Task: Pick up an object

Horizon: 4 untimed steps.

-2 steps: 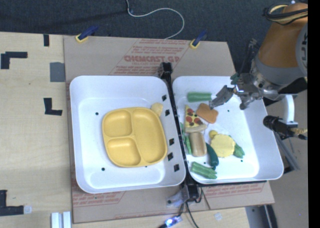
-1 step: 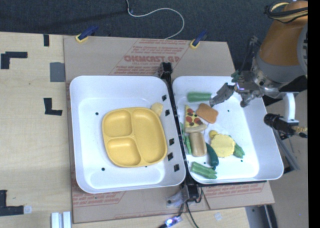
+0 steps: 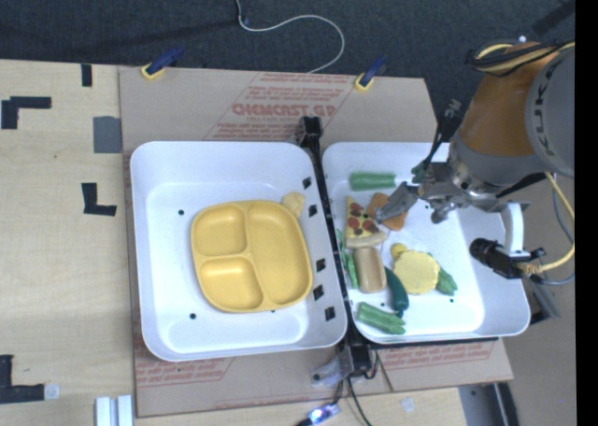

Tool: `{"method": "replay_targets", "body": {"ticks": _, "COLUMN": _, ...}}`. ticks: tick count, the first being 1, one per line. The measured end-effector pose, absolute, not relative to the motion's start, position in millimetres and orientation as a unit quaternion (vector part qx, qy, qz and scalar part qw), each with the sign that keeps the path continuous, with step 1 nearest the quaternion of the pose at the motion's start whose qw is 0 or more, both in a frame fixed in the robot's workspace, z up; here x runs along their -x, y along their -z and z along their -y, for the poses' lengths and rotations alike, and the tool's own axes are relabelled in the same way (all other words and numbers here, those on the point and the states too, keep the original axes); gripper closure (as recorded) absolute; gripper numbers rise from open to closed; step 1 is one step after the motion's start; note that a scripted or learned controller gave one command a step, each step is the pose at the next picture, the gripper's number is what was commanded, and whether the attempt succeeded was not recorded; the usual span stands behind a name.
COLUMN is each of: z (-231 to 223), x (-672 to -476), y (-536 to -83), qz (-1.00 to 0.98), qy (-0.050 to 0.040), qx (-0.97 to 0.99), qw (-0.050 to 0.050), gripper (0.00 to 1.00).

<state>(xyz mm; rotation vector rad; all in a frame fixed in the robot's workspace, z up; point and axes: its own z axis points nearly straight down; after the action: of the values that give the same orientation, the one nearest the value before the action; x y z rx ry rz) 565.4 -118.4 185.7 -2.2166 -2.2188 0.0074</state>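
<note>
Fingers (image 3: 397, 205) — can't tell if apart or closed — over orange piece (image 3: 378, 202) in right bin (image 3: 495, 321), contact unclear.

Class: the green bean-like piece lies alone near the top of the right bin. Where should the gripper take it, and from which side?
Probably at the middle of the green bean, from straight above. It lies flat and long, running left to right, so fingers should close across its narrow width. The space around it looks free; the bin wall sits just behind, so avoid a slanted approach from there.
</note>
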Motion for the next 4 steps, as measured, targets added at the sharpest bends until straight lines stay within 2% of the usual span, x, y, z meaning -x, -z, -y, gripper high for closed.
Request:
{"method": "replay_targets", "body": {"ticks": 2, "z": 119.7, "x": -562.4, "y": -89.1, "qz": 0.707, "qy": -0.0009, "qx": 0.707, "qw": 0.001, "gripper": 0.00}}
{"method": "replay_targets", "body": {"ticks": 3, "z": 118.7, "x": -563.6, "y": -102.7, "qz": 0.708, "qy": 0.0008, "qx": 0.707, "qw": 0.001, "gripper": 1.00}}
{"method": "replay_targets", "body": {"ticks": 4, "z": 115.6, "x": -566.5, "y": -145.0, "qz": 0.708, "qy": 0.0007, "qx": 0.706, "qw": -0.001, "gripper": 1.00}}
